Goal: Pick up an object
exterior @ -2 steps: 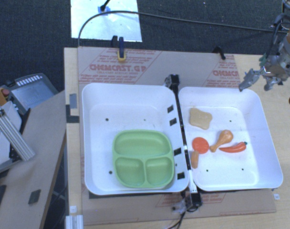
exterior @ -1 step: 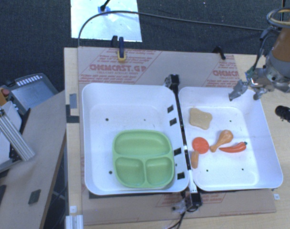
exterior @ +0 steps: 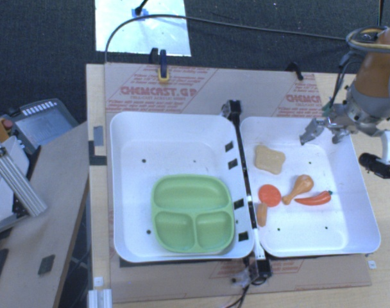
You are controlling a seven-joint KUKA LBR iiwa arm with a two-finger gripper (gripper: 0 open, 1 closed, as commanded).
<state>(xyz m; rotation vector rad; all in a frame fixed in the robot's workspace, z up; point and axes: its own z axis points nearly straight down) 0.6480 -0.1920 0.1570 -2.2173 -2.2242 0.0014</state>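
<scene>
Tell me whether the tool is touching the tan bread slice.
Apart. The camera view shows the tool above the right bin's far edge, with bare white floor between it and the bread slice.

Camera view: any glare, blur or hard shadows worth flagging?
Camera view: even, soft light, faint shadows; strong glare on the reflective sheet at top; white bins bright, near washed out; tool slightly soft; green tray and toy food sharp.

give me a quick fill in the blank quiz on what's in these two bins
The green divided tray lies in the ___ bin.
The red chili pepper lies in the ___ bin.
The tray has ___ compartments.
The hand hovers over the right bin's ___ edge.

Missing words: left; right; three; far
</scene>
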